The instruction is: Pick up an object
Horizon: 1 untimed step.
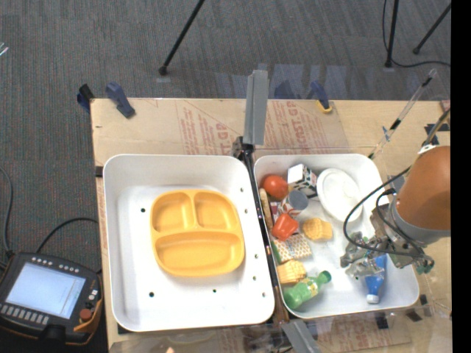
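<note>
The right bin (324,157) holds a heap of small things: a red ball (275,187), a white plate (340,191), an orange cup (284,226), a tan waffle piece (317,229), a green bottle (307,289) and a blue-and-white tube (375,282). My gripper (366,259) hangs low over that bin's right front corner, directly above the upper end of the tube. The wrist and its cables hide the grip itself, and I cannot tell whether it touches the tube.
The left bin (121,197) carries a yellow divided plate (197,232). A grey post (255,112) rises behind the seam between the bins. A teach pendant (48,293) lies on the floor at the lower left. Tripod legs stand behind the bench.
</note>
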Tool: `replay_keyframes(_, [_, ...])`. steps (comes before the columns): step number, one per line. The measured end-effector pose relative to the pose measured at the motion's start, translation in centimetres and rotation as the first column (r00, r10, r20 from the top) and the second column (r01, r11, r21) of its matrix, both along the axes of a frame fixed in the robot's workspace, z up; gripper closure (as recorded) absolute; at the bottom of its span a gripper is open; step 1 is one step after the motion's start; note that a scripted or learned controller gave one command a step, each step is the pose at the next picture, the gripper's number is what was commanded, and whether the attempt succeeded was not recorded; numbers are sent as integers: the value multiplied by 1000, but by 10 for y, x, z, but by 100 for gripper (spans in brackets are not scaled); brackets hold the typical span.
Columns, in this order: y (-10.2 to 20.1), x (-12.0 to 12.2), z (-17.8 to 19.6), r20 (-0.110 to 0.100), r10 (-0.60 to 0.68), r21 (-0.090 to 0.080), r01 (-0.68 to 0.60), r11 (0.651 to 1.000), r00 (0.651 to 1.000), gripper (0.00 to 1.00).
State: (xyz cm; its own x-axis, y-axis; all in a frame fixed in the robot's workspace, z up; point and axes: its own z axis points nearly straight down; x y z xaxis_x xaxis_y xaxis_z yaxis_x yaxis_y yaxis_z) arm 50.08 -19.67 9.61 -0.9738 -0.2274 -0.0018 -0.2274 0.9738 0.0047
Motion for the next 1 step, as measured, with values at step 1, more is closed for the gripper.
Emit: replay_keyframes(1, [0,0,-1,-1,0,0,0,1000,1000,0])
